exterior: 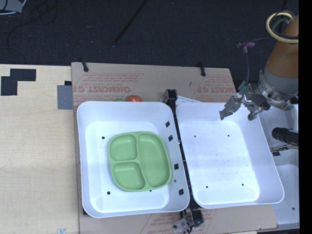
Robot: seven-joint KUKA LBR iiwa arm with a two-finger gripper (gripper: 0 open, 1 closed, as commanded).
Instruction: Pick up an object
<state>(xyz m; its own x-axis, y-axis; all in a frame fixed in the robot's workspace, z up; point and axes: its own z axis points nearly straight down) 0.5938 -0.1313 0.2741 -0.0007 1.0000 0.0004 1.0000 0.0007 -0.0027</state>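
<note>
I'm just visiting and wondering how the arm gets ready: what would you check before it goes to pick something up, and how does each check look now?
1. Object to pick is present: ok. A green divided plate lies in the left bin.
2. Plate is unobstructed from above: ok.
3. Gripper is over the plate: not ok. It hangs at the far right corner of the right bin.
4. Gripper is free of any load: ok. Its fingers are spread with nothing between them.
5. Plate is easy to grasp: cannot tell. It lies flat, so only its rim looks grippable.

Mirrored red print, seemingly "CHEMCAST GP", on cardboard sheet (146,82).
</note>
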